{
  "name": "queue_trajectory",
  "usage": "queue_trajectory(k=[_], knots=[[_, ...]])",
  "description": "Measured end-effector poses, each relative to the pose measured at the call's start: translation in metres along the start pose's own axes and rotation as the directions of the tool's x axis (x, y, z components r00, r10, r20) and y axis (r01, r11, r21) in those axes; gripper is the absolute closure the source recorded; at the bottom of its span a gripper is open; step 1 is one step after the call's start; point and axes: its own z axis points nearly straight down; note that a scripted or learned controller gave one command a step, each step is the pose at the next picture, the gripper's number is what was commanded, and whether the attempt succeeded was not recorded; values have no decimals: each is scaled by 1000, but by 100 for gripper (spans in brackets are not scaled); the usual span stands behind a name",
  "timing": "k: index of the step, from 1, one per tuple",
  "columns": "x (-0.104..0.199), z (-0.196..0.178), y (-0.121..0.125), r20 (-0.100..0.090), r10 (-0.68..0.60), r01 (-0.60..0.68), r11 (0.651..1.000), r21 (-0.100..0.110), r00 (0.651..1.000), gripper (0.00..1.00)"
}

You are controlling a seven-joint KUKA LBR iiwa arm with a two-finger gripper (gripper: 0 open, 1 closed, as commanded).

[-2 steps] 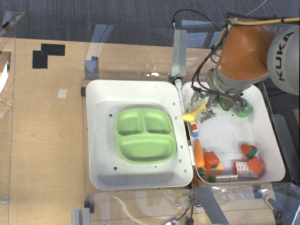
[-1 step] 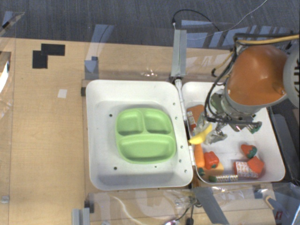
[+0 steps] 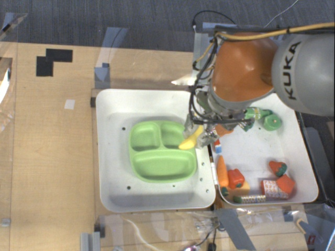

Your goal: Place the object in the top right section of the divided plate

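Note:
A green divided plate (image 3: 160,165) lies in the left white bin (image 3: 112,156), with two small sections at its top and one long section below. My gripper (image 3: 199,135) hangs at the plate's right edge, beside the top right section (image 3: 170,134). A small yellow object (image 3: 189,140), shaped like a banana, sits between its fingers and slants down over the plate's right rim. The arm's orange band and grey wrist cover the area just above the gripper.
The right bin (image 3: 303,156) holds several toy foods: a carrot (image 3: 222,171), a red and orange pepper (image 3: 236,179), a strawberry (image 3: 278,168), a green item (image 3: 271,121) near the back, and a patterned block (image 3: 271,188). The divider between the bins runs just under the gripper.

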Motion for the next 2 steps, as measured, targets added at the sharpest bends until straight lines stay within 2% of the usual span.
queue_trajectory(k=[1, 2], knots=[[-36, -2, -38, 2, -191, 191, 982, 3, 982, 100], [-63, -2, -64, 2, -387, 387, 922, 3, 922, 100]])
